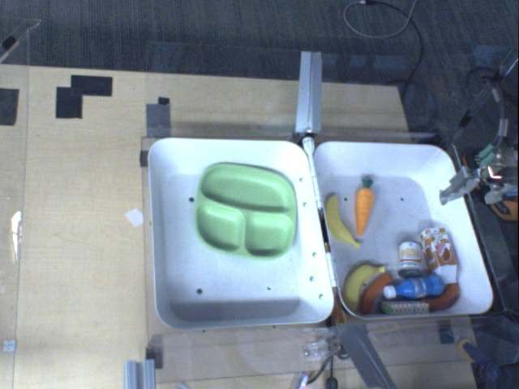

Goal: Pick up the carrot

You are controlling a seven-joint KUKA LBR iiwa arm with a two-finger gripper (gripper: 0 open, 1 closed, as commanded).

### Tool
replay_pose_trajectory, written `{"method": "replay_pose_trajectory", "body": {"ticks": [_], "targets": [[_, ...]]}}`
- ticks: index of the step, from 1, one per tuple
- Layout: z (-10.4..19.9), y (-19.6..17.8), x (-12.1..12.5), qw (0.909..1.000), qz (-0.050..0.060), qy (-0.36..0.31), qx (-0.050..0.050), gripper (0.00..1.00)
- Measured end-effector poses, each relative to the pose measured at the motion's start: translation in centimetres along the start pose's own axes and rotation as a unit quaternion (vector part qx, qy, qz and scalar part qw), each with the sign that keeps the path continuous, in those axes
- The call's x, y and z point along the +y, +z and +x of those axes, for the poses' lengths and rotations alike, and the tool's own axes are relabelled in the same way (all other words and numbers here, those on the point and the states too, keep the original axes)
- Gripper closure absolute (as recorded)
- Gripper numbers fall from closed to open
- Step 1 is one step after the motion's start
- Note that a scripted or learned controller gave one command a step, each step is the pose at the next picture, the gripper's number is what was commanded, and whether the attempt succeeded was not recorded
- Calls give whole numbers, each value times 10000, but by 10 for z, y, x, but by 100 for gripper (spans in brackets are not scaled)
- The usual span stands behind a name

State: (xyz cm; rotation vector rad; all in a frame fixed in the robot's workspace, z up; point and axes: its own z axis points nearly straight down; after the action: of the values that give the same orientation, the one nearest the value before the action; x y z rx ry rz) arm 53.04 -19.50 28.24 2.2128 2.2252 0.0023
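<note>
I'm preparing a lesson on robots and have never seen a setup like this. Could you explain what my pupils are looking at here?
One camera looks down at a slant on a wooden bench with two shallow white bins. The left bin holds a green sectioned tray. The right bin holds the carrot, which the robot should pick up, beside a banana. Near its front lie another banana, a small jar, a juice carton, a blue bottle and a sausage. The robot arm's pincer shows at the right edge, away from the carrot, holding nothing visible.
</note>
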Motion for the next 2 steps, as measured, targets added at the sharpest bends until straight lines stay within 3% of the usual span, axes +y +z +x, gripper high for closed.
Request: {"method": "replay_pose_trajectory", "body": {"ticks": [1, 2], "targets": [[76, 115, 66, 9999, 9, -120, 7, 0], [96, 184, 68, 9882, -12, -1532, 5, 0]]}}
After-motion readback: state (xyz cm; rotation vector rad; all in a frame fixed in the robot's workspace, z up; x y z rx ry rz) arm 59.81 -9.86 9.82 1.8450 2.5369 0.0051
